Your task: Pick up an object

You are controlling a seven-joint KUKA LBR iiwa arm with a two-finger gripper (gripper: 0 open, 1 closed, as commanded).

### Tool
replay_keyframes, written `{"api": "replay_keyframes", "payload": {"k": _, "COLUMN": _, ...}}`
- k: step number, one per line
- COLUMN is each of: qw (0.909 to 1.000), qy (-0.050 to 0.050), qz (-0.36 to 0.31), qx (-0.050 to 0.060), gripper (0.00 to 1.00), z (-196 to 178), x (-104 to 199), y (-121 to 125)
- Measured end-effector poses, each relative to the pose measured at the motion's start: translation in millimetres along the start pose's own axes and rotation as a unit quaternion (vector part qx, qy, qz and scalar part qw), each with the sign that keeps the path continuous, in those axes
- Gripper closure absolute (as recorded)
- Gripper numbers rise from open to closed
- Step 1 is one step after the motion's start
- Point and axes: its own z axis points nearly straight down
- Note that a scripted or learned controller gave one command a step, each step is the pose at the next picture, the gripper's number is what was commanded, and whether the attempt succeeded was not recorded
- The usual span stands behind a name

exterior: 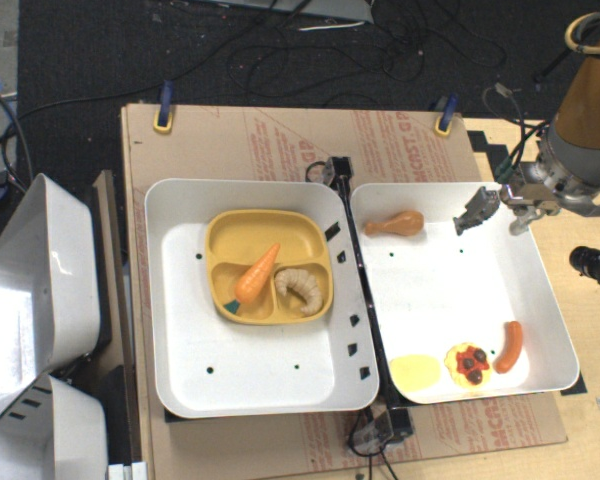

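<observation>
My gripper [500, 213] hangs over the right bin's [480, 288] far right corner, fingers spread apart with nothing between them. A brown chicken drumstick [396, 225] lies at the bin's far left, well left of the gripper. Along the near edge lie a yellow disc [415, 371], a small pizza piece [470, 362] and an orange-red sausage [509, 346]. The left bin [180, 368] holds a yellow divided plate [226, 236] with a carrot [257, 273] and a pale shrimp [302, 289] on it.
The bins sit side by side on a cardboard-covered bench [280, 133] held by yellow clamps [163, 118]. White containers [35, 288] stand off the left side. Cables lie on the dark floor behind.
</observation>
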Motion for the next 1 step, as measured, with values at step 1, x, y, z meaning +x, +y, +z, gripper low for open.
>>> {"api": "replay_keyframes", "payload": {"k": 1, "qw": 1.0, "qy": 0.001, "qz": -0.001, "qx": 0.002, "gripper": 0.0, "z": 50.9, "x": 10.2, "y": 1.8}}
